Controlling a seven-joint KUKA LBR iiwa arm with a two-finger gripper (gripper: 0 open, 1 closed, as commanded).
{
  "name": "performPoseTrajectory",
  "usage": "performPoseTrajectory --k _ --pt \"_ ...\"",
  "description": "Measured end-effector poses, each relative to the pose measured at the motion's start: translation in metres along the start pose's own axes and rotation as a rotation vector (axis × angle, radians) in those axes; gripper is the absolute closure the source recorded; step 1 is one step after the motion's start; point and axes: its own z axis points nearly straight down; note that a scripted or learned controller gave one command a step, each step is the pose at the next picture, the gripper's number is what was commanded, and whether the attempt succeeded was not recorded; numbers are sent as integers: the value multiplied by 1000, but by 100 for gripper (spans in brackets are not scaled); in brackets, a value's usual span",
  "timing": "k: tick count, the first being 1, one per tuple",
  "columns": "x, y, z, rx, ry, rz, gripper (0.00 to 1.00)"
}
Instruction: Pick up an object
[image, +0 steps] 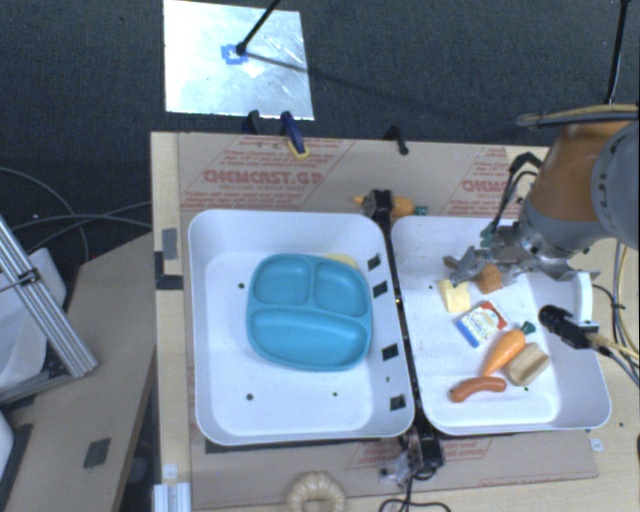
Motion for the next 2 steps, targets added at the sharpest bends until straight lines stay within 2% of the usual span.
performPoseTrajectory --k 1,2 --pt "-3 8 56 -3 -3 1 0" --pt "-5 12 54 -10 -4 1 0"
